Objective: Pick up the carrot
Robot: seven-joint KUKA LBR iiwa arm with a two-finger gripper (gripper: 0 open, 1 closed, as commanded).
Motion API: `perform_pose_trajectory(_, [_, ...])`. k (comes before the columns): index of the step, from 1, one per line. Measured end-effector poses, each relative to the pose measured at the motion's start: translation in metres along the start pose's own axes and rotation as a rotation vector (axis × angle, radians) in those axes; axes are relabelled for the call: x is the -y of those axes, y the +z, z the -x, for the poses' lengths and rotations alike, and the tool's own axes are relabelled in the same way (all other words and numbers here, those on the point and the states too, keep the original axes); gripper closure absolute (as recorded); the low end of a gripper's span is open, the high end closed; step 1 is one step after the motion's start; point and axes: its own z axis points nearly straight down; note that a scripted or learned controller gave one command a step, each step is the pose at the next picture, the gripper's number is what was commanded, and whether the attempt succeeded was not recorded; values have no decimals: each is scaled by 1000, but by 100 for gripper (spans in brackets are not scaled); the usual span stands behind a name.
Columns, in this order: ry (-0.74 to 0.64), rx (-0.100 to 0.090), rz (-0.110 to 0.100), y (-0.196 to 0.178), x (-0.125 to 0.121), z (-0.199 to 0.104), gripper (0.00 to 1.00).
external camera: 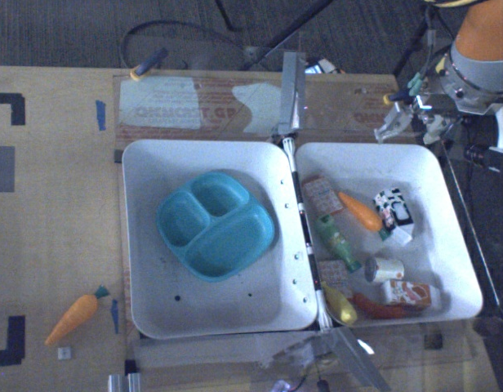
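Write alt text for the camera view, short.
An orange carrot lies in the right white bin among other toy foods, while the gripper sits above the bin's far right corner, away from it. The left bin holds a blue divided plate; a second carrot lies on the bench at front left.

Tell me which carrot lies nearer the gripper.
The carrot in the right bin, beside the milk carton; the other carrot lies on the bench, far from the gripper.
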Motion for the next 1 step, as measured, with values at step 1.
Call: perform_pose_trajectory(1, [-50, 0, 0, 120, 13, -34, 0])
